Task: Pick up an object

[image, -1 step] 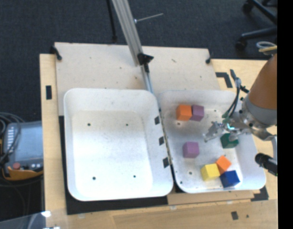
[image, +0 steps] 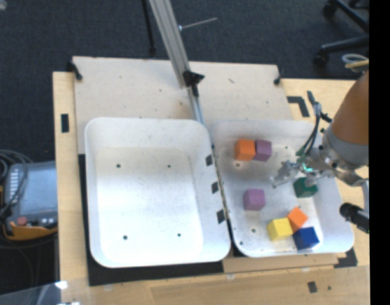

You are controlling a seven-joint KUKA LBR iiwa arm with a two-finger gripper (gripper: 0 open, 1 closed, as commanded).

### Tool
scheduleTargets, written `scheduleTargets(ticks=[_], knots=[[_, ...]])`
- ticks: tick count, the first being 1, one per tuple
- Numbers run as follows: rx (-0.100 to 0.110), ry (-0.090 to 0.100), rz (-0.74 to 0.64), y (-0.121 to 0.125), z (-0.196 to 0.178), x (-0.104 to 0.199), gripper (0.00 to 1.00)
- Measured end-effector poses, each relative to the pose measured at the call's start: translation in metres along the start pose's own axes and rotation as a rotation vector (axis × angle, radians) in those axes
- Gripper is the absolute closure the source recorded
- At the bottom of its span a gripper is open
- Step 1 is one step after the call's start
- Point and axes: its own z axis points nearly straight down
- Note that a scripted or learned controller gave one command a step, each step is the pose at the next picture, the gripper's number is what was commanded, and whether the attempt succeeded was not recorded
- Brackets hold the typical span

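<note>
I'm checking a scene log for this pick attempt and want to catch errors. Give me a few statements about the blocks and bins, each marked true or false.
1. All the coloured blocks lie in the right bin. True.
2. An orange block touches a purple block near the bin's far side. True.
3. The yellow block sits in the left bin. False: it is in the right bin, near the blue block.
4. The end effector hovers over the left bin. False: it is over the right bin, beside a green block.
5. There are two purple blocks. True; the second lies alone mid-bin.
</note>
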Motion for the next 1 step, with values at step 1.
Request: scheduleTargets(ticks=[1], knots=[[0.007,-0.002,0.003,-0.0017,0.0621,-0.0054,0.0]])
